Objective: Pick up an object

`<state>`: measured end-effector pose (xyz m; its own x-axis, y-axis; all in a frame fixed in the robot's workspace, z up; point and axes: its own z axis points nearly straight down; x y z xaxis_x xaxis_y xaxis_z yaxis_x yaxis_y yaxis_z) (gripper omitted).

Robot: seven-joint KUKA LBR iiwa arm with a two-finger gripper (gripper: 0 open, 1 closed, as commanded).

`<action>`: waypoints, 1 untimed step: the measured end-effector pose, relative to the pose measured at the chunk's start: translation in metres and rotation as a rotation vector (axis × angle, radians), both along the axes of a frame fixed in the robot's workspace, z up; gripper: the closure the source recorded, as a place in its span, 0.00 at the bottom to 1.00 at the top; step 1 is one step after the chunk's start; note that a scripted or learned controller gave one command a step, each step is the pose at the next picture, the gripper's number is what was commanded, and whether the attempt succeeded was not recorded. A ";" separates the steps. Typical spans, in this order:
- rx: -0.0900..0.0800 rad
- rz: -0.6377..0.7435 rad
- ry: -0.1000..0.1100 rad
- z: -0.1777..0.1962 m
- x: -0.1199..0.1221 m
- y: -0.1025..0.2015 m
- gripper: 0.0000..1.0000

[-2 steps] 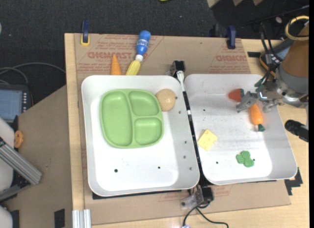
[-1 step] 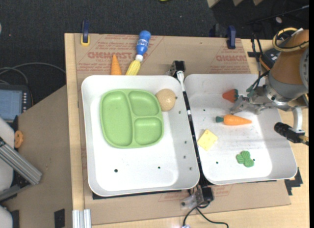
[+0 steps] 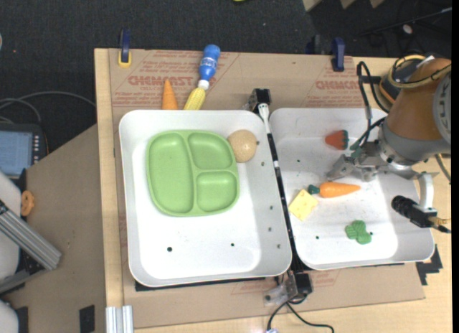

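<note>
The hand (image 3: 353,169) sits low in the right bin (image 3: 308,127), just above the carrot (image 3: 338,189) near the bin's middle. The wrist hides much of it, so its grip cannot be told.

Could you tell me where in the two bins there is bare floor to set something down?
Left bin: free strip along the near edge, below the green divided plate. Right bin: free far-left corner, left of the strawberry. Crowded mid-bin around the carrot, cheese wedge, broccoli and gripper.
</note>
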<state>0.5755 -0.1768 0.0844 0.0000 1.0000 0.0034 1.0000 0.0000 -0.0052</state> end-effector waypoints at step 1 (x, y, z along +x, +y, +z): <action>-0.002 0.005 -0.006 0.000 0.016 0.051 0.00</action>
<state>0.5914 -0.1261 0.0846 -0.0053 1.0000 0.0009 1.0000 0.0053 0.0012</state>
